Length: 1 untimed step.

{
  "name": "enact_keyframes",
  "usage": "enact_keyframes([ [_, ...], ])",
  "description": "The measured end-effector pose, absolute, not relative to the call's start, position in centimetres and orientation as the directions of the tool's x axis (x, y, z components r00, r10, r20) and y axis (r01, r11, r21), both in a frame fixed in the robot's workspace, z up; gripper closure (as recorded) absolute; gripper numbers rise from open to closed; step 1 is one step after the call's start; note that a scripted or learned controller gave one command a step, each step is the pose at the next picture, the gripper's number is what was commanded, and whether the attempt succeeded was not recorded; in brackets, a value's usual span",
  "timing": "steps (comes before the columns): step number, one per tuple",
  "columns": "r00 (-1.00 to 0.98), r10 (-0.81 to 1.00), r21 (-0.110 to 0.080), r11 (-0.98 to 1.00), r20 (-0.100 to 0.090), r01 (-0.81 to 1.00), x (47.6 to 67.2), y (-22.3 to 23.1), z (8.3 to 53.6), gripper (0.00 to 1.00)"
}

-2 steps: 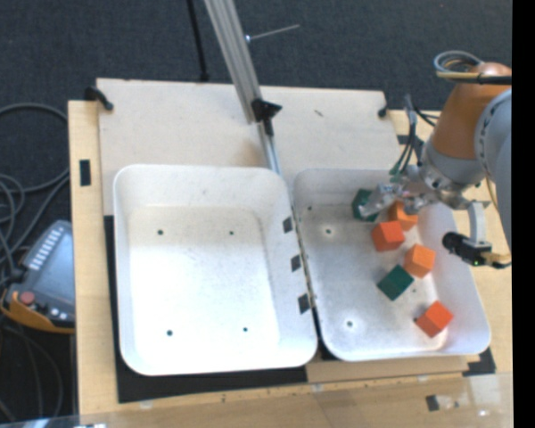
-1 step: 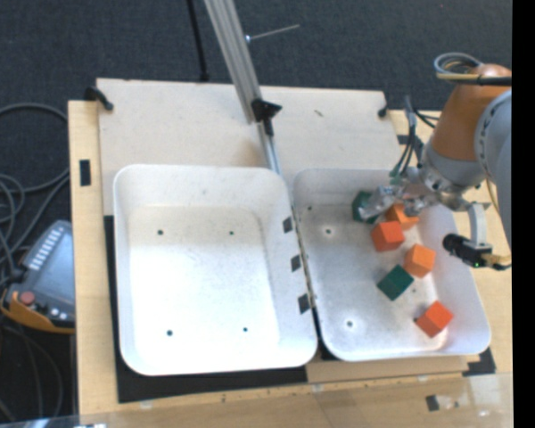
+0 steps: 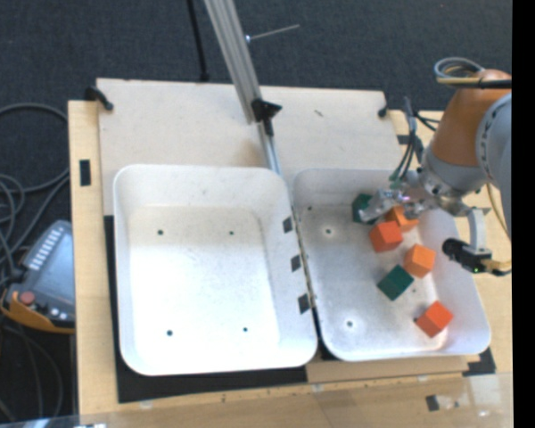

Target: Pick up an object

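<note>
Jaws hang low over the upper part of the right bin, right among the blocks, but the wrist hides them from above, so I cannot tell if they are spread or pressed together, or if anything sits between them. The reason for this position seems clear to me: the arm reaches in from the right and comes down where the blocks lie closest together, so a try there has the best chance to catch something.

Just at the tip there is a small orange block, partly under the metal parts, and a dark green block just beside it on the left. A bigger orange cube lies touching or almost touching this group, a little lower. I judge that one of these three is the target, most likely the small orange one, but they crowd each other and a finger may land on a neighbour instead.

Further out, a lighter orange cube and a green cube lie near each other in the middle of the bin, and one more orange cube rests apart near the lower right corner.

The left bin stands beside it on the worktop, probably as the place where picked things go.
</note>
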<state>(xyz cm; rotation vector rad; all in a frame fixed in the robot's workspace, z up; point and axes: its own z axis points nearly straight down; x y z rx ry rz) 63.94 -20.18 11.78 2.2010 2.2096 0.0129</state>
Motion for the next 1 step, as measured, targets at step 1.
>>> enact_keyframes([
  [1,-0.001,1.000,0.030,0.002,-0.010,1.000,64.55,-19.77,11.76,0.00],
])
